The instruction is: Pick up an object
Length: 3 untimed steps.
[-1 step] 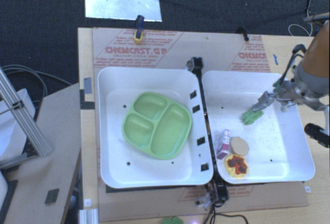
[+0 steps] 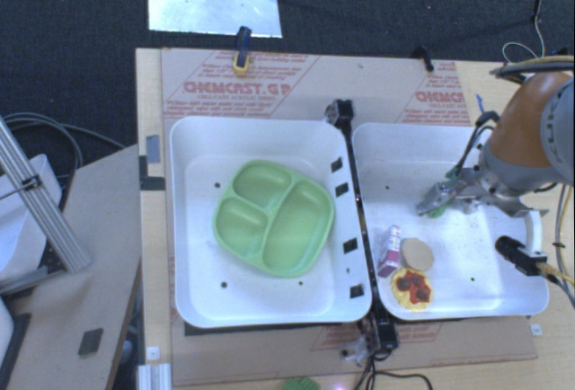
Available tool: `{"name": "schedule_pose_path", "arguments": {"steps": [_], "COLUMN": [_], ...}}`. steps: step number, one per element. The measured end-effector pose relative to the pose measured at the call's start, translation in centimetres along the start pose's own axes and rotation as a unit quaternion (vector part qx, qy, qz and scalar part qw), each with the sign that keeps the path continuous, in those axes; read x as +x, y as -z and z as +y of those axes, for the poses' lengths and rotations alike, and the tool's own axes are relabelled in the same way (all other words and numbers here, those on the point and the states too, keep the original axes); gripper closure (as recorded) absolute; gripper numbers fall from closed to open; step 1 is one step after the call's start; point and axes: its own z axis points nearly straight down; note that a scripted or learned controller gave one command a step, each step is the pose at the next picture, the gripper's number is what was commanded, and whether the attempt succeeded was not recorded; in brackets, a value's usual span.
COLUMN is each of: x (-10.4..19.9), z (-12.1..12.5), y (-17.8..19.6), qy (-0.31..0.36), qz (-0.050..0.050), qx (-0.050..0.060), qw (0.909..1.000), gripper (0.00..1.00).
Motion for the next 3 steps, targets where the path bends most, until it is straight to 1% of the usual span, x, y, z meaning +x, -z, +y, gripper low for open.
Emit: {"name": "schedule_pose_path", "arguments": {"steps": [1,2,3], "x": [-0.1,3.7,12.1], "z": [0.2,6.9,3.3], "y": [1.6,17.1,10.2], "qy": [0.0,0.005,0.005], "qz": [-0.001,-0.002,0.002], "qx": [-0.003,-0.012,0.002], "qw": [1.0,0.9999,1.0], "gripper": [1.0,1.0,1.0]}}
